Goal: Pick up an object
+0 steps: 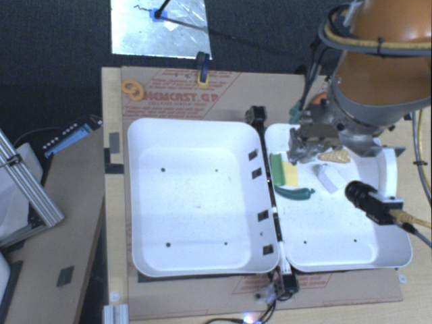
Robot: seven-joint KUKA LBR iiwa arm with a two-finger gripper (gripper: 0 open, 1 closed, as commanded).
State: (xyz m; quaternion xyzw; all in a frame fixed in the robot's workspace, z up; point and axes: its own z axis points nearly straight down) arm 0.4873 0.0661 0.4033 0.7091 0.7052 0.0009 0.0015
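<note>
Gripper [305, 148] over four small objects [291, 175]

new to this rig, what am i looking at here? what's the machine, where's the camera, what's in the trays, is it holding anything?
One fixed camera looks down at a slant on a bench. The grey and orange robot arm reaches in from the right; its pincer hangs low over the right tray. That tray holds a green and yellow block, a green curved piece, a tan piece and a pale grey piece. The left tray sits beside it. I cannot tell whether anything is gripped.
</note>
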